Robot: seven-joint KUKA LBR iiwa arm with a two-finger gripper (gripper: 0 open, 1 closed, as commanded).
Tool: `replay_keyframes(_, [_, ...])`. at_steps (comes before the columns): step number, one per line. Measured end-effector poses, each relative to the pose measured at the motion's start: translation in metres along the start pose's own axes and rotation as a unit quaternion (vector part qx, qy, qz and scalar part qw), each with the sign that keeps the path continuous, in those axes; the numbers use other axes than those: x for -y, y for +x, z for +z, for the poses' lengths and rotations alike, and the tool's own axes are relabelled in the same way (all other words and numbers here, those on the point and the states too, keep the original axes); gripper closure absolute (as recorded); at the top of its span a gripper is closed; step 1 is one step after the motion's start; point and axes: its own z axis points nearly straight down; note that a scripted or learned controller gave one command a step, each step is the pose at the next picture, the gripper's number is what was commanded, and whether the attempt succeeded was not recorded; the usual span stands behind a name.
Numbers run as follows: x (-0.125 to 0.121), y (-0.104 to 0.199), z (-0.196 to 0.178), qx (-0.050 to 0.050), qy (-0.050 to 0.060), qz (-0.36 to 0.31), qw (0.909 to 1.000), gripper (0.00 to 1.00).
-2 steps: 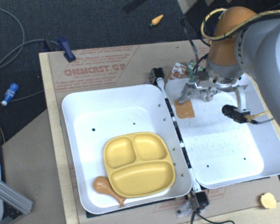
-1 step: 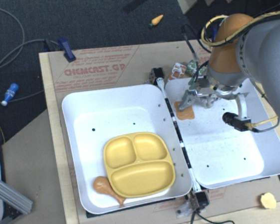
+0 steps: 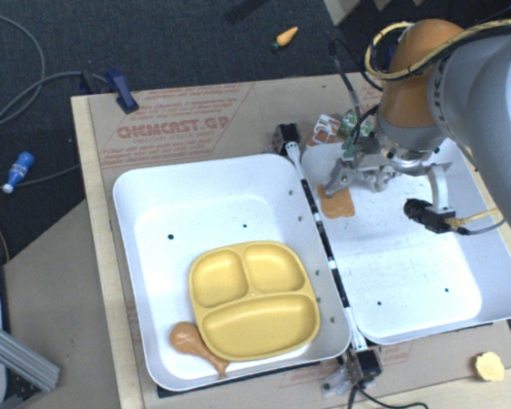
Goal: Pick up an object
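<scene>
My gripper hangs low at the near-left corner of the right bin, reaching in from the grey arm with the orange band. Just under its tip lies a flat tan-orange piece on the bin floor, close to the wall between the bins. Whether the gripper touches the piece is hard to tell. In the left bin rests a yellow divided plate, and a tan drumstick-shaped toy lies against the plate's lower left edge.
A small white-and-brown item sits at the right bin's back edge. A yellow lump lies on the bench at the front right. A black cable end hangs over the right bin. A blue clip holds the cardboard's back left.
</scene>
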Motion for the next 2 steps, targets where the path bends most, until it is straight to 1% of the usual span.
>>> replay_keyframes(1, [-0.016,0.000,0.000,0.000,-0.001,0.000,1.0000,0.00])
replay_keyframes(2, [0.004,-0.001,0.000,0.000,0.002,0.001,1.0000,0.00])
